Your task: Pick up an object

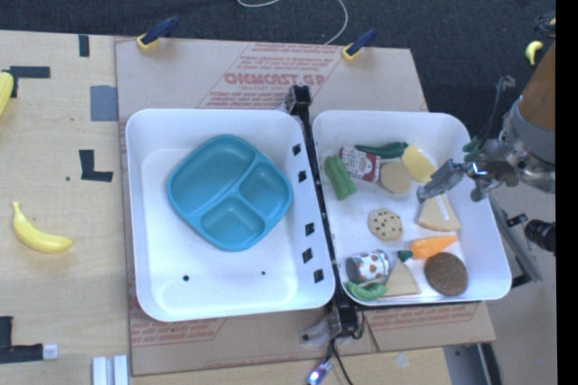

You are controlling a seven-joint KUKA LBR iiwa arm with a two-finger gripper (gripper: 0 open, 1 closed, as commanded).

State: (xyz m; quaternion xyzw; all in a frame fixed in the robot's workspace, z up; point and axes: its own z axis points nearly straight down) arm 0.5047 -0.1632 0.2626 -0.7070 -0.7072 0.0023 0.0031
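The pincer reaches in from 3 o'clock and hangs over the right bin, its grey fingers pointing toward 9 o'clock. Whether they are open or closed I cannot tell, and nothing shows between them. Just below the fingertips, at 6 o'clock, lies a cheese wedge. A yellow lemon sits close at 10 o'clock from the pincer, beside a tan round. Toward 9 o'clock in this bin lie a red-labelled bottle, a green pickle and, along the top, a dark green pepper. A cookie lies near the bin's middle. At 5 o'clock in the bin are a carrot and a brown patty; at 7 o'clock a small can rests by a green leaf and a tan slice.

The left bin holds a blue divided plate. On the surface, well apart at 9 o'clock, lies a banana.
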